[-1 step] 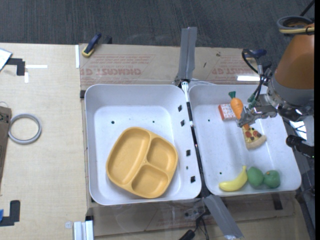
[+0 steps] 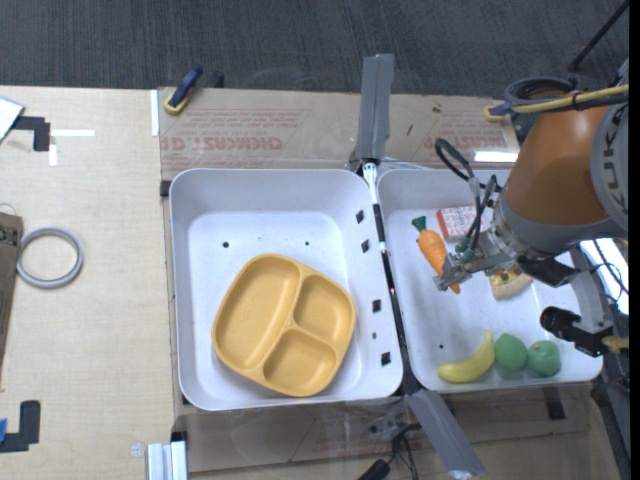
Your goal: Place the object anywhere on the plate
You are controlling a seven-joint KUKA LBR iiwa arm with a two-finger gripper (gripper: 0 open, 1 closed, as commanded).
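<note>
Carrot (image 2: 431,249) | right bin (image 2: 420,363) | lower tip behind jaws (image 2: 452,277)

Upside-down red print on the cardboard sheet (image 2: 260,128) behind the bins, roughly "CHEMCO", remaining characters too blurred to read. White letters "KU" on the grey arm casing (image 2: 622,163) at the right edge. Nothing else readable.
</note>
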